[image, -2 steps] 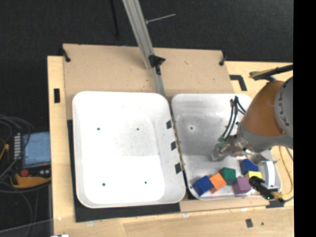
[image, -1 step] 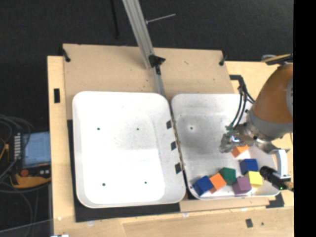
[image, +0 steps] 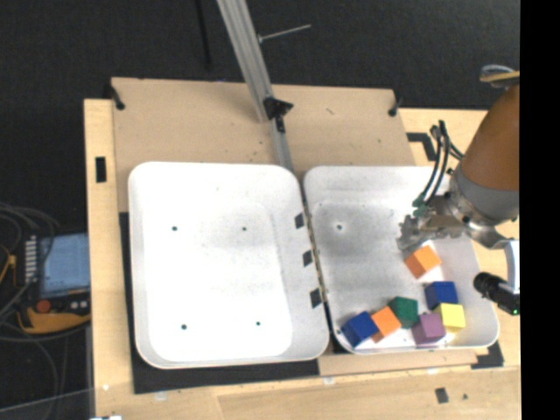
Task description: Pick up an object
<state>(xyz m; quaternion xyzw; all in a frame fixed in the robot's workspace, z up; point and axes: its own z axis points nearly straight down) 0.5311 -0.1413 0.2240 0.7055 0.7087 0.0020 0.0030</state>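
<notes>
The gripper [image: 420, 234] hangs low in the right bin [image: 359, 226], just above an orange block [image: 424, 260]; whether it is clenched or released, I cannot tell. The grey arm [image: 490, 169] enters from the right. Two white bins sit on the wooden bench [image: 254, 103]; the left bin [image: 214, 261] adjoins the right. Seven blocks: two orange, two blue, one green, one purple, one yellow.
</notes>
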